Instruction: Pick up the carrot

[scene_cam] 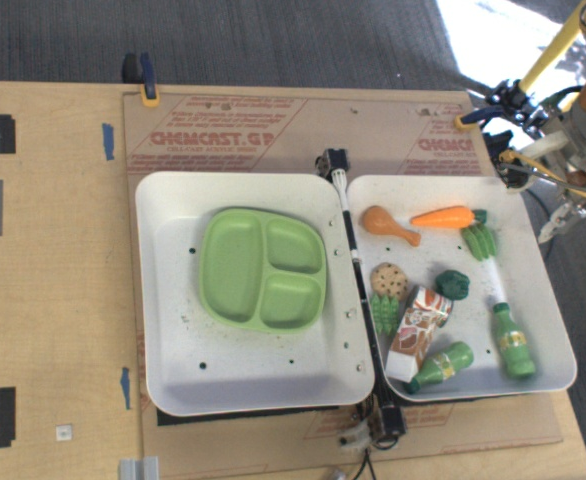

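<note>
The orange carrot [441, 218] lies on its side near the back of the right bin [545, 298], with its green top pointing right. My gripper [563, 218] hangs at the bin's right rim, about a hand's width to the right of the carrot and above it. It is small and partly cut off at the view's edge. Nothing is seen in it.
A chicken drumstick [388, 225] lies just left of the carrot, and a green leafy piece [480, 241] just below its top. A cookie [388, 280], a dark green vegetable [452, 284], a carton [420, 330] and two green bottles [514, 341] [443, 363] fill the bin's front. A green divided plate [265, 268] sits in the left bin [163, 298].
</note>
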Available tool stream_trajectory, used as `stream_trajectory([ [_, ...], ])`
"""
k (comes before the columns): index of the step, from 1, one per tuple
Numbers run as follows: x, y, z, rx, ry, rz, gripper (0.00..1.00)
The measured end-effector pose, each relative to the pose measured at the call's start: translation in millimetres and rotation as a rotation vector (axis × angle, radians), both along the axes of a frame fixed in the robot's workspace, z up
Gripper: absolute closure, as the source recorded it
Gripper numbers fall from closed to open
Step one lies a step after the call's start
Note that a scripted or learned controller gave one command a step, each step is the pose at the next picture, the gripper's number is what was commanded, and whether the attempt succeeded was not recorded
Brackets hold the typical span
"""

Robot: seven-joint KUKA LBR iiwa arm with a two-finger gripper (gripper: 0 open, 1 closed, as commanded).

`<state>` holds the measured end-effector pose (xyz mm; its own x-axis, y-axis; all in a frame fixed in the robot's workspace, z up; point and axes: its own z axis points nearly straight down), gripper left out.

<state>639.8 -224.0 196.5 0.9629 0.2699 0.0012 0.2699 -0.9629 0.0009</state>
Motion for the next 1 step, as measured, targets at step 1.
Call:
stream_trajectory([
  [1, -62.5, 17.4, -78.2, 0.006, 0.007, 0.251, 0.00],
])
